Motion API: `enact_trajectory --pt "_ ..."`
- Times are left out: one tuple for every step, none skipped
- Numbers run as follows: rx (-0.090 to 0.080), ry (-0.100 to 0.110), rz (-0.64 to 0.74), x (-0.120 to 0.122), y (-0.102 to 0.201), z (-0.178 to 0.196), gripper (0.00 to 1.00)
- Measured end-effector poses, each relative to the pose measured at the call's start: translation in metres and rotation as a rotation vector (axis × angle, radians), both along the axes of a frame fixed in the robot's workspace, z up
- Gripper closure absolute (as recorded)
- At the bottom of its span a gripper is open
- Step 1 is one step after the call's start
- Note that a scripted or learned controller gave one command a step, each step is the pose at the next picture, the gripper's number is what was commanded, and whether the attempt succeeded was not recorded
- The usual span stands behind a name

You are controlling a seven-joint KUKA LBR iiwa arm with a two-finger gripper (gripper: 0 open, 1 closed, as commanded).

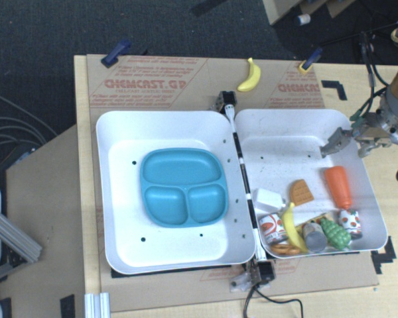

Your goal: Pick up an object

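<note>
gripper [348, 141] above right bin's [278, 121] far right corner | fingers apart, holding nothing | carrot [338, 185] just below (others clustered nearer)

"CHEMCAST GP" in red, printed repeatedly on the brown protective sheet [152, 78] under the bins

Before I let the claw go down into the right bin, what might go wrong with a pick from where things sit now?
1. The claw hovers by the right white bin's far right rim, so a straight descent may hit the wall or close on bare floor.
2. The orange carrot-shaped toy lies alone and is the nearest item, but its tapered shape may slip.
3. The yellow toy banana, green knobbly toy and other pieces are crowded at the near edge; a grasp there may catch two or none.
</note>
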State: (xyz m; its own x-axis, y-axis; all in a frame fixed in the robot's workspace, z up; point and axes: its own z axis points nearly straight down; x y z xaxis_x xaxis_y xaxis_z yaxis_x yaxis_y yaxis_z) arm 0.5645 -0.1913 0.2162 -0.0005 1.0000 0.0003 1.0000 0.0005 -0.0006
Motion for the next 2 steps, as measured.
enact_trajectory --pt "0.010 -0.001 0.006 0.028 -0.026 -0.131 0.00" --pt "0.001 -0.002 0.002 0.086 0.037 -0.131 0.00"
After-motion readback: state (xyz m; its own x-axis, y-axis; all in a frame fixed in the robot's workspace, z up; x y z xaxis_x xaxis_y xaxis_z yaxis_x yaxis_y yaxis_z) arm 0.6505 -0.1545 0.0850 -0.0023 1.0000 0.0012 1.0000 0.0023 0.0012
